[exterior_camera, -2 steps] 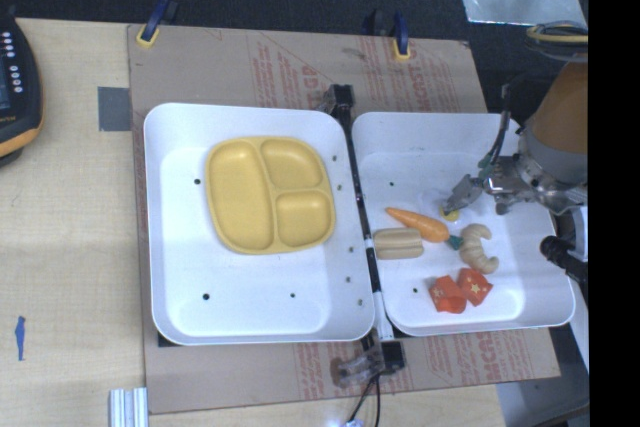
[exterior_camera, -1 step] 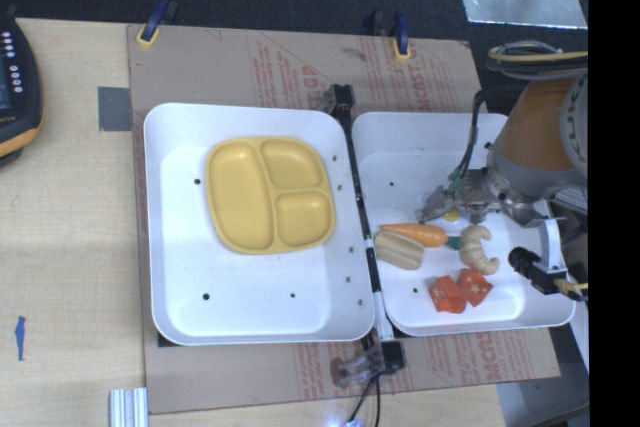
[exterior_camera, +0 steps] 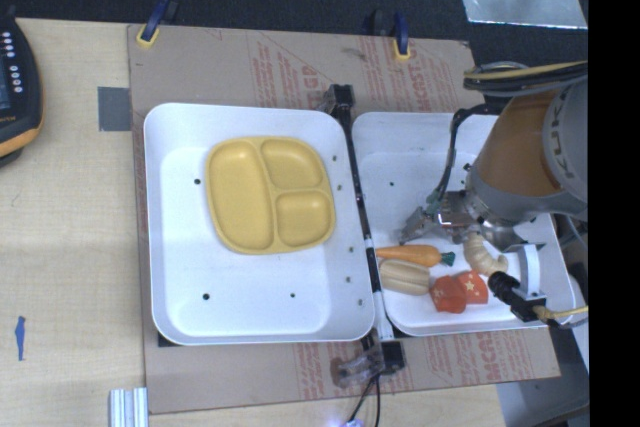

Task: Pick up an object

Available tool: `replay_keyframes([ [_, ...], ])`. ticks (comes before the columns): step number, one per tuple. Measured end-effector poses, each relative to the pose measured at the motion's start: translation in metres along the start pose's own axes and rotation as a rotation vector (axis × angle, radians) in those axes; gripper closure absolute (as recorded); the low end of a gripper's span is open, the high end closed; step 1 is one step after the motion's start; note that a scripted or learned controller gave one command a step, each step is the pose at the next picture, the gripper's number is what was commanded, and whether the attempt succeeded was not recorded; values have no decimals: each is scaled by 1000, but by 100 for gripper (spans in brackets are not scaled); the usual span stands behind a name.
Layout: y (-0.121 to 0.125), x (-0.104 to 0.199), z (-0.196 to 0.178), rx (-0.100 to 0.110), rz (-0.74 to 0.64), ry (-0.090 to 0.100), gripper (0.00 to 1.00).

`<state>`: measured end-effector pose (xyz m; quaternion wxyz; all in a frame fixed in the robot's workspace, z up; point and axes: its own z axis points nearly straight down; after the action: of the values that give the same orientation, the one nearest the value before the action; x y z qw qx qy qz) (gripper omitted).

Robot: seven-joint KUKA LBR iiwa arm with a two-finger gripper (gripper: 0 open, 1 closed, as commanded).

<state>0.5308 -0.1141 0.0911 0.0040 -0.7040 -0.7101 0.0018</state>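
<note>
Nearest cam: red plastic tomato-like toy (exterior_camera: pixel 460 292) at front of right white bin (exterior_camera: pixel 400 150), beside orange carrot toy (exterior_camera: pixel 408 255), long axis approx left-right. Metal two-finger gripper (exterior_camera: pixel 432 218) just above-right of carrot; spread unclear, prob. not holding anything.

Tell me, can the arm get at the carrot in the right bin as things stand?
Probably yes. The carrot lies uncovered in the right bin, with the gripper just above it. A beige roll lies close beside it.
</note>
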Motion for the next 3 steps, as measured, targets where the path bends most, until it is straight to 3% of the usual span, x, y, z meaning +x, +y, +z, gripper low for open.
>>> replay_keyframes([
  [1,41,-104,-3,-11,10,-8,0],
  [2,-16,-81,-22,-1,6,-1,0],
  [3,-13,-82,-32,-4,5,-3,100],
])
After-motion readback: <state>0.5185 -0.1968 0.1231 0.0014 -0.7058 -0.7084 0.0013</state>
